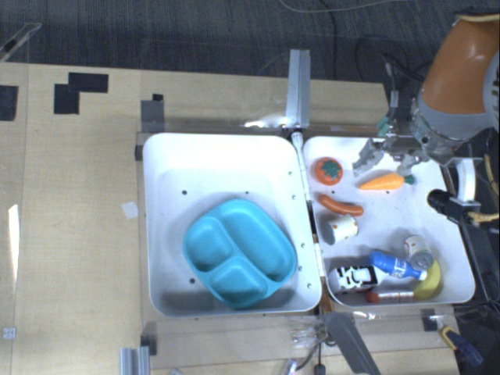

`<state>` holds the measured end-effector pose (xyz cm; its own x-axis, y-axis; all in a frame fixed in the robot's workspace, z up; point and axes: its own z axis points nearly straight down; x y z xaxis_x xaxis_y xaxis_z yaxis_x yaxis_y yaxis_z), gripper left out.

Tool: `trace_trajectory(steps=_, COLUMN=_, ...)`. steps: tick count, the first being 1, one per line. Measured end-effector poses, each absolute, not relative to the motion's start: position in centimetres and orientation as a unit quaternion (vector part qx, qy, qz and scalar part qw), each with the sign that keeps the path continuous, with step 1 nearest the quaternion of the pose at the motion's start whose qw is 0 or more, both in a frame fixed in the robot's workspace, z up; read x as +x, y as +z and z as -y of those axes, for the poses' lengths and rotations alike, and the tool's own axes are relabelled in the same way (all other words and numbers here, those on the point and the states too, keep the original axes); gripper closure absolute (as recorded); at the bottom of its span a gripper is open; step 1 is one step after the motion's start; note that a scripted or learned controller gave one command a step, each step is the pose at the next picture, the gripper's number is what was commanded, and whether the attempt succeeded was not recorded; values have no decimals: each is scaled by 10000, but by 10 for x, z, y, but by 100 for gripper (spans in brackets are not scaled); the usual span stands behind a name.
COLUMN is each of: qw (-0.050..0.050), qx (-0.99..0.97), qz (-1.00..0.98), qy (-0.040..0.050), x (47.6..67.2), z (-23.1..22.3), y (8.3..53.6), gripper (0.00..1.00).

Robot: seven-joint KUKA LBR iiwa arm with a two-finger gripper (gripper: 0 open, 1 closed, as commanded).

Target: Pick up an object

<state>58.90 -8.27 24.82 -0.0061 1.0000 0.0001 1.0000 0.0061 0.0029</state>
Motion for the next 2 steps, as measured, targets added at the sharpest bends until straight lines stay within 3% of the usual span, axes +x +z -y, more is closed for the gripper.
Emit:
trace_trajectory(steps=1, qw=10, qx=7197, qz=-6942, qy=12, x=567, z=45, y=184, gripper=0)
trace_trajectory(steps=2, qw=43, qx=7659, qz=-6429, qy=50, x=575, z=82, y=90, gripper=0)
